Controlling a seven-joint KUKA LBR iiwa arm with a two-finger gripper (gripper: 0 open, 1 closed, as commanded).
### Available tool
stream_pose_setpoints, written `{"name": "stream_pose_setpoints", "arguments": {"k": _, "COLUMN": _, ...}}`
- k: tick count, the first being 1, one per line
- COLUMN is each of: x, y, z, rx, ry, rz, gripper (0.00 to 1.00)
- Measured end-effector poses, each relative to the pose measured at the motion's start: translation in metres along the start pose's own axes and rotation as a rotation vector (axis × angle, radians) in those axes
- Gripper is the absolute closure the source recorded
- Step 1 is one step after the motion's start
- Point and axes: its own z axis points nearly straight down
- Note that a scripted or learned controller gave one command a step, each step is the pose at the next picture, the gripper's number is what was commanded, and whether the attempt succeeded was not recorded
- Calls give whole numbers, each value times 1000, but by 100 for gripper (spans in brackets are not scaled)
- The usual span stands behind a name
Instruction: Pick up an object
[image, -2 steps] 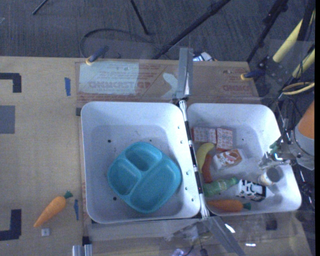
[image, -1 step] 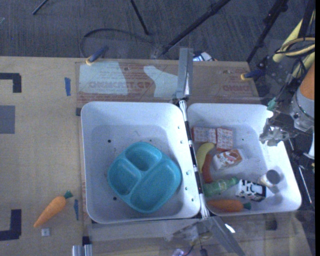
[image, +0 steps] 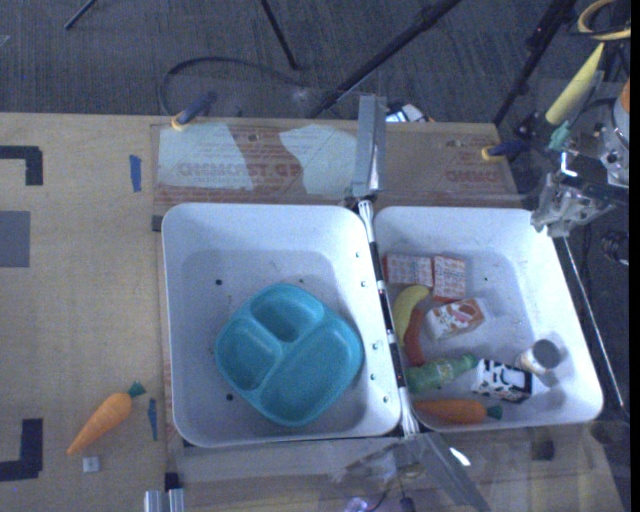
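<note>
Faded cardboard lettering (image: 205, 170) behind both bins is unreadable; gripper (image: 562, 212) finger state cannot be told.

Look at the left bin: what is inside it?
Inside the left bin lies one teal divided plate with three compartments, nothing visible in them. The bin floor beneath the plate is covered, so anything under it cannot be seen.
</note>
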Motion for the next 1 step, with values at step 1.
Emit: {"name": "stream_pose_setpoints", "arguments": {"k": 1, "x": 12, "y": -28, "z": -104, "rx": -1, "ry": 0, "rz": -184, "gripper": 100}}
